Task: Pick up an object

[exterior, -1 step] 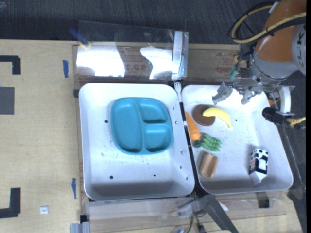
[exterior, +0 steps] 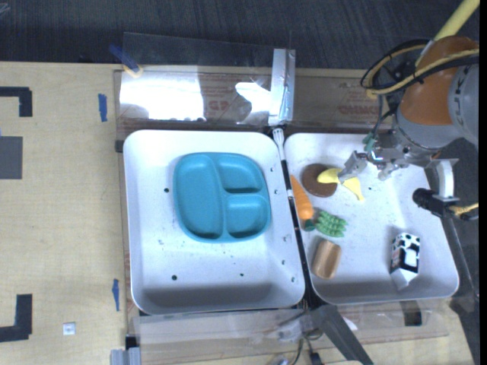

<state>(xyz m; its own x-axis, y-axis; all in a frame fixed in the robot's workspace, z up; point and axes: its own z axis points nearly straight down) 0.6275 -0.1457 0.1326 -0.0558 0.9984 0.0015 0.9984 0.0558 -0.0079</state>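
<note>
Two shallow white bins stand side by side: the left bin [exterior: 144, 204] and the right bin [exterior: 434, 280]. The left bin contains one blue compartmented plastic tray [exterior: 222, 195]. The right bin contains one brown round bowl [exterior: 316, 182], one yellow banana [exterior: 342, 181], one orange carrot [exterior: 302, 201], one green leafy vegetable [exterior: 329, 223], one tan cylinder [exterior: 327, 258], and one black-and-white carton [exterior: 405, 256].

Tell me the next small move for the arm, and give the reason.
Probably lower the tool a little toward the banana. The tool sits in the right bin just right of the banana, which lies against the brown bowl, and nothing is seen between its tips. The carrot and other items lie farther off.
</note>
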